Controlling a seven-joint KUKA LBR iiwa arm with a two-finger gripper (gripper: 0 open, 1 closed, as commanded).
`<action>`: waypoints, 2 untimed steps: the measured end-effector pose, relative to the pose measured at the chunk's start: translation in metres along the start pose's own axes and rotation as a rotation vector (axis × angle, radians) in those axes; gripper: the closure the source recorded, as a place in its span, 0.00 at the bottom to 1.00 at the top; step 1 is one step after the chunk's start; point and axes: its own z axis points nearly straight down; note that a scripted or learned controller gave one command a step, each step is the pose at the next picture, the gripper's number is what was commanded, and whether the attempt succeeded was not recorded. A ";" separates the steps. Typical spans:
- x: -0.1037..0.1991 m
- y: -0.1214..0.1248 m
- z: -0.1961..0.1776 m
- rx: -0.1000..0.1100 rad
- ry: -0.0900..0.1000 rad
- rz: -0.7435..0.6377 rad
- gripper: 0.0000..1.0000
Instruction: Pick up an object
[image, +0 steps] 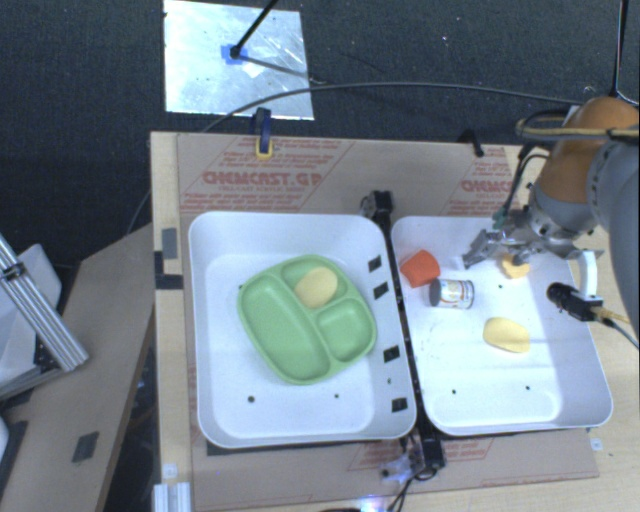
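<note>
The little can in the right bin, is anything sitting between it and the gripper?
Nothing visible does. The gripper hangs over the back of the right bin, and the can lies just in front of it with bare bin floor between them. The orange block sits to the can's left, off that line.

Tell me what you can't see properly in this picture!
- Claw: too small and blurry in the camera view to tell open from shut.
- Small yellow piece: partly hidden by the arm's wrist.
- Little can: label too small to read.
- Arm: cut off by the right edge.
</note>
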 end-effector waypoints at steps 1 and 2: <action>0.000 0.004 0.001 -0.008 -0.003 -0.001 0.00; -0.001 0.006 -0.011 -0.017 -0.006 -0.004 1.00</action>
